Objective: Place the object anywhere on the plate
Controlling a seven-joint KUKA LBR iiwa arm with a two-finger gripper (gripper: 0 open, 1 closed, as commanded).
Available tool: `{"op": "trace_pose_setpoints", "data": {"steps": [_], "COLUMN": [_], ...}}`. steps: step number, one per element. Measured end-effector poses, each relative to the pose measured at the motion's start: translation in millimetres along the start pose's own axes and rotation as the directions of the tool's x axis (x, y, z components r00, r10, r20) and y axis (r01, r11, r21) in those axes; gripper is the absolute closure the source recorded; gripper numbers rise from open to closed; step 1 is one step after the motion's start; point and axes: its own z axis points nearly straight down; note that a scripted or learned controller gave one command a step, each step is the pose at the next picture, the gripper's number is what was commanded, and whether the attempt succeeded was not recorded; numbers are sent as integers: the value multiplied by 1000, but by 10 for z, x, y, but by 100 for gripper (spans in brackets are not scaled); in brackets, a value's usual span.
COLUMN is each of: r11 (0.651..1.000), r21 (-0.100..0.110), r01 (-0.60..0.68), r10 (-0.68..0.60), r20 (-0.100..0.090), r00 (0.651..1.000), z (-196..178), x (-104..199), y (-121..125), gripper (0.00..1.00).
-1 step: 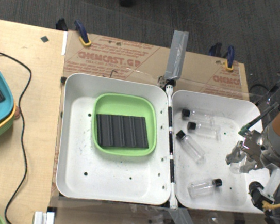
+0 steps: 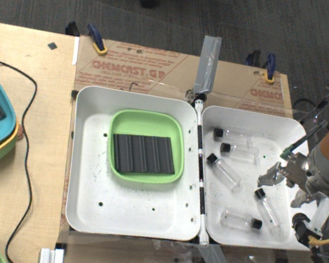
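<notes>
Seemingly open-fingered, the gripper [image 2: 270, 176] hovers just above a clear vial [image 2: 267, 208] in the right bin [image 2: 241, 236].

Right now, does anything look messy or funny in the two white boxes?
A bit messy. In the right bin, clear black-capped vials lie on their sides, pointing different ways. The green plate in the left bin sits flat and tidy.

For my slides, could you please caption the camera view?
Gripper above clear vials in the right bin; green plate in the left.
</notes>
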Motion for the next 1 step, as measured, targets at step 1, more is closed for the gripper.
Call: {"op": "trace_pose_setpoints", "data": {"steps": [1], "r11": [923], "r21": [0], "r01": [-384], "r10": [384], "r20": [1], "r00": [923], "z": [-606], "x": [-452], "y": [221], "gripper": [0]}}
